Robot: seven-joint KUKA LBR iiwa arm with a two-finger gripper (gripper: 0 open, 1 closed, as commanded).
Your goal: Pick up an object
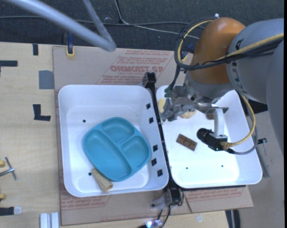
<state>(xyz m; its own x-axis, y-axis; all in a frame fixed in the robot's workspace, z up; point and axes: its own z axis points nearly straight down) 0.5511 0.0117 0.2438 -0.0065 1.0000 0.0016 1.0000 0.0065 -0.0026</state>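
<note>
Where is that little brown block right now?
The brown block lies on the floor of the right bin, near its middle, just below the gripper and left of a black part on the arm.

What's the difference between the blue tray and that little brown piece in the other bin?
The blue tray is far larger than the brown piece. The tray is light blue, rounded and split into compartments; the brown piece is a plain dark brown, flat-looking oblong. The tray lies in the left bin with a tan cork-like piece at its lower edge; the brown piece lies alone on the right bin floor, below the gripper. Both lie flat, untouched.
</note>
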